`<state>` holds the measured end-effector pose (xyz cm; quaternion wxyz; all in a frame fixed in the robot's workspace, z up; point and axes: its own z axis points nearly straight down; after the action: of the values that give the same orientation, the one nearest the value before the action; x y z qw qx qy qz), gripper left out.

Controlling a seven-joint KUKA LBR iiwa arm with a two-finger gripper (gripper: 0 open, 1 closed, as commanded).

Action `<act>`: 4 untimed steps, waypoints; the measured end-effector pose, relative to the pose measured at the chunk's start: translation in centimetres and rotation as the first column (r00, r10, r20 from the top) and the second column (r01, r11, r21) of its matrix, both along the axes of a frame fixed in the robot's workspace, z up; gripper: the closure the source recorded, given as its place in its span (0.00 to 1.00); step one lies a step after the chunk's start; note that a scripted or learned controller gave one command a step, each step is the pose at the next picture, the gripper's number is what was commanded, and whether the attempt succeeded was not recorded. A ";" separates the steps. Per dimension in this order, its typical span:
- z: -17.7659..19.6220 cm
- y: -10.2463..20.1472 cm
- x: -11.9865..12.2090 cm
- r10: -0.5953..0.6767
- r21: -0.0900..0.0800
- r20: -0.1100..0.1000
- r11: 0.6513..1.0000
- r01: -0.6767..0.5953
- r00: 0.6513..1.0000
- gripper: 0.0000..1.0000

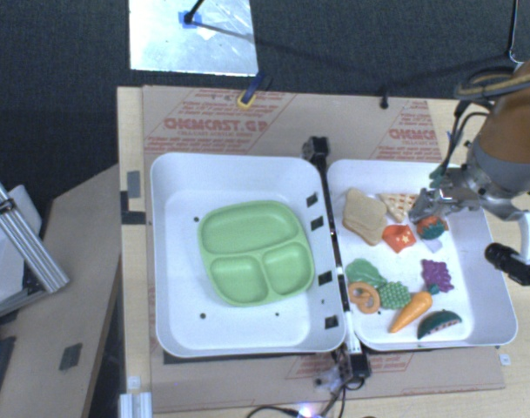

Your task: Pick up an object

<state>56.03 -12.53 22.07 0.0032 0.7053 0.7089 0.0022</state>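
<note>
Just right of the red pepper [399, 237] in the right bin [499, 312], the tool [428, 209] hung low over a small round toy [432, 227], grip state unclear. The reaching step seemed underway; closing and lifting would follow.

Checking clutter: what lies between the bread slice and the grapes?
In the camera view, a red piece lies between the bread and the grapes.
</note>
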 end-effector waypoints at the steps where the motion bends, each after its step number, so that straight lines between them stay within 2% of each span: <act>1: 0.4 0.0 0.1 -0.001 0.001 -0.006 1.000 0.001 1.000 1.00; 2: -0.5 4.9 -0.3 0.004 0.003 -0.006 1.000 -0.004 1.000 1.00; 4: -1.0 15.5 -3.2 0.005 0.004 -0.008 1.000 -0.005 1.000 1.00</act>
<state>52.80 2.99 21.07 -0.0010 0.7036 0.7106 0.0005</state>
